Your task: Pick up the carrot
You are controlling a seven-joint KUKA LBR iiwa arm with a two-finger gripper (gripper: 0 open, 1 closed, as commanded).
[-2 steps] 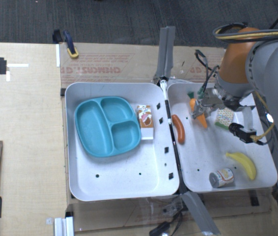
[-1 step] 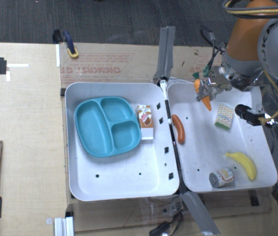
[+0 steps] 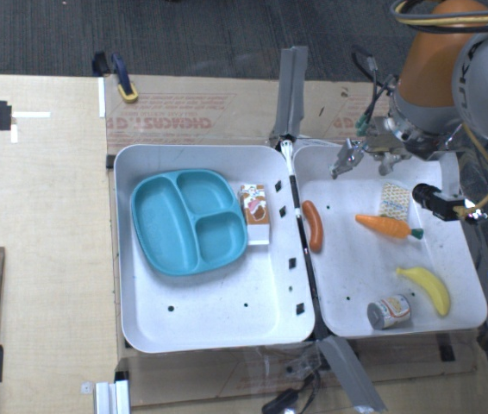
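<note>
The carrot (image 3: 384, 226) lies on the floor of the right white bin (image 3: 347, 313), with a sausage (image 3: 314, 225) at its 9 o'clock, a banana (image 3: 428, 288) and a tipped can (image 3: 390, 311) toward 5 and 6 o'clock, and a small patterned packet (image 3: 394, 200) just at 12 o'clock. The gripper (image 3: 348, 157) hangs near the bin's far rim at the carrot's 11 o'clock, apart from it, its fingers spread and bare. The left white bin (image 3: 209, 317) holds a blue divided plate (image 3: 189, 221) and a small box (image 3: 254, 207); both bins rest on brown cardboard (image 3: 184, 110) over a pale wooden bench (image 3: 37, 231), with dark carpet (image 3: 227, 15) beyond at 12 o'clock.
</note>
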